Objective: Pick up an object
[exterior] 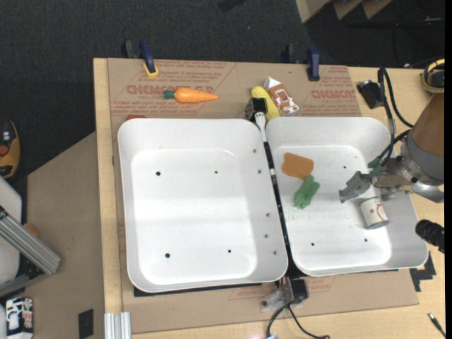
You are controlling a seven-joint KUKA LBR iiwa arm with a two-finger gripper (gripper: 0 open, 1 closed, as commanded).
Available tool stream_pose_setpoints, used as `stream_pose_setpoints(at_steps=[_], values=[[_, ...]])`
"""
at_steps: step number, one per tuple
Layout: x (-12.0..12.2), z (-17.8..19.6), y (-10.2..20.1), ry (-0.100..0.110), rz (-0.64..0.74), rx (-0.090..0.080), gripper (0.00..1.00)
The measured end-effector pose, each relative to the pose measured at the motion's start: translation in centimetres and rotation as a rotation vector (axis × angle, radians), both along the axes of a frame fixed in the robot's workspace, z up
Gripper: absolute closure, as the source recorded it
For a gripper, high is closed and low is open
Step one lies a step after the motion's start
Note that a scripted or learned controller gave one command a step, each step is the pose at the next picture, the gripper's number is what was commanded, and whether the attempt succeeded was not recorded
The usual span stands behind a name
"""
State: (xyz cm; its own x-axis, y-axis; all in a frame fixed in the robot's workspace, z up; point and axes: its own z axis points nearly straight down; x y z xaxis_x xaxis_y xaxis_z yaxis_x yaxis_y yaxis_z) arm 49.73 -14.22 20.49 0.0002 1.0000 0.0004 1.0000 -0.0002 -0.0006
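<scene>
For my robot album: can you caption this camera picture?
Gripper over the right bin, near a green toy, orange block and can.

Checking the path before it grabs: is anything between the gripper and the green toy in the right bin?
Nothing visible. The gripper sits right of the green toy over bare bin floor; the orange block lies above, off that line.

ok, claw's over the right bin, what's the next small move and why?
Probably shift the claw slightly toward the small white can and lower onto it. The can lies on its side just beside the claw in the right bin, closer than the green piece or orange block. Nothing shows between its fingers.
</scene>
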Motion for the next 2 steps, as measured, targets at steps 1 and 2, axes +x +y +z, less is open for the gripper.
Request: stream_pose_setpoints(at_steps=[1,2], values=[[4.6,-11.6,4.0,0.0,0.004,0.004,0.0],[9.2,-1.3,8.7,-0.015,0.008,0.0,0.0]])
